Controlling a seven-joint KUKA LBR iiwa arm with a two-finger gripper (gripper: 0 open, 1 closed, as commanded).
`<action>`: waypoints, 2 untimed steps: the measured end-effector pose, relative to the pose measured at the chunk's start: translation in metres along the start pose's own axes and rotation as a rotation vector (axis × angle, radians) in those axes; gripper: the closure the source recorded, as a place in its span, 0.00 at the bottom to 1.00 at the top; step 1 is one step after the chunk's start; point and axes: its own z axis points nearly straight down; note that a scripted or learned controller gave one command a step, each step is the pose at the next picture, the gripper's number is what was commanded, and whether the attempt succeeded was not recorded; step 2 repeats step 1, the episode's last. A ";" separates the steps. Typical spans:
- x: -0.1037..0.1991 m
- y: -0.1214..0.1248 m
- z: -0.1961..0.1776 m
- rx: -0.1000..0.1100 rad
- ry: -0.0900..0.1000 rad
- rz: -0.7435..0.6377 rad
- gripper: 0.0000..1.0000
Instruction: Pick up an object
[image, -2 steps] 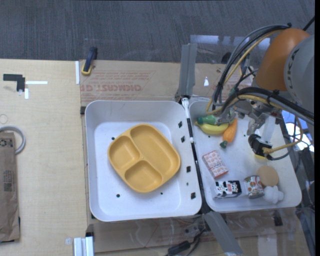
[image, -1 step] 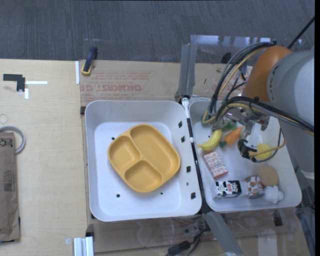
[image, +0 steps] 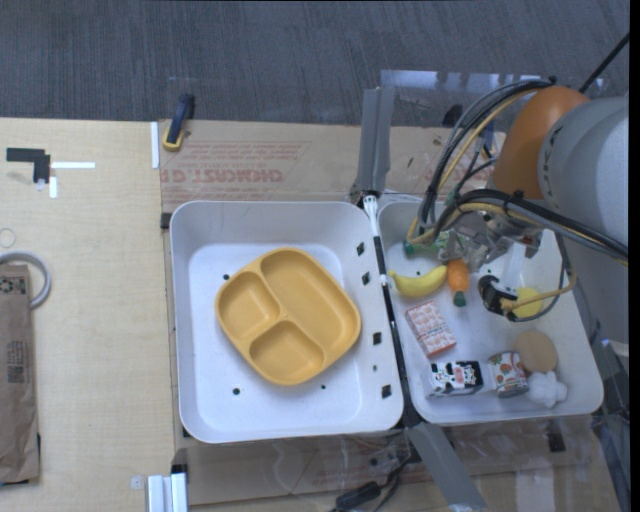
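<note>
Progress on the pick looks early: nothing in the camera view sits clearly between the fingers of the claw, which hangs low over the back of the right bin amid a tangle of cables, and whether it is open or closed cannot be told from here. Candidate objects all lie in that right bin: a toy banana just left of the claw, a small orange piece right beneath it, a pink patterned packet toward the middle, a small black-and-white carton and a red-labelled can near the front, with a tan round object and a white fluffy lump beside them. The left bin holds a yellow divided plate. Judging by this, the grasp and lift are both still to come.
</note>
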 end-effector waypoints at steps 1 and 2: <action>0.027 -0.065 -0.092 -0.004 0.004 -0.404 1.00; 0.027 -0.065 -0.092 -0.004 0.004 -0.404 1.00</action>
